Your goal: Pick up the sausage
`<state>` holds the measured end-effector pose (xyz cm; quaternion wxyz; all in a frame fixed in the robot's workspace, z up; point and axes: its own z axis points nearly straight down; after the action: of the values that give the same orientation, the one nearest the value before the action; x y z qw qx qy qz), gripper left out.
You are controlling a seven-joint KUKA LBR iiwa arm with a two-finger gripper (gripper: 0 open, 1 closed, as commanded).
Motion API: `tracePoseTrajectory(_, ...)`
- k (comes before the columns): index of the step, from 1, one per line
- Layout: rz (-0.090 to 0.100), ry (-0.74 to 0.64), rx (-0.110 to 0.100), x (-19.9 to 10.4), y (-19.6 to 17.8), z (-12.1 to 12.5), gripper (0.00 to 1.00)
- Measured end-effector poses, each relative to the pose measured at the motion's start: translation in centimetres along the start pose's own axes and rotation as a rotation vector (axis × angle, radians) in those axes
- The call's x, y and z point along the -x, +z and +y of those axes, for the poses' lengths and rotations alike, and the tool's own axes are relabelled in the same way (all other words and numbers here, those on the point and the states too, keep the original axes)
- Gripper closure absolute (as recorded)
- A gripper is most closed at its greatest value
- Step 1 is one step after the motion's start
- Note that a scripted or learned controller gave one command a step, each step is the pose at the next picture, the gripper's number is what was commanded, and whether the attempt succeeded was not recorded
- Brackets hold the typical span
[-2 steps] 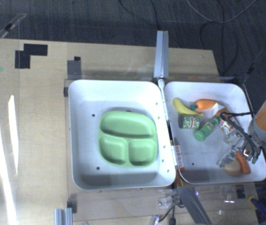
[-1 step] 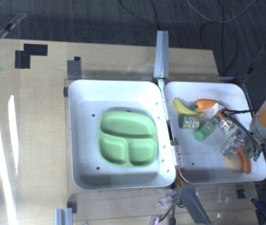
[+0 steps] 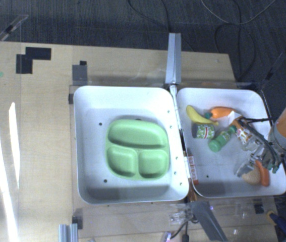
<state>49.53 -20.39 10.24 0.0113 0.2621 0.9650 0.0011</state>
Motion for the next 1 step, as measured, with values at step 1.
tracePoseTrajectory(1, 0.006, -0.048, -0.004, -0.25, 1.22, -0.31, 0.0)
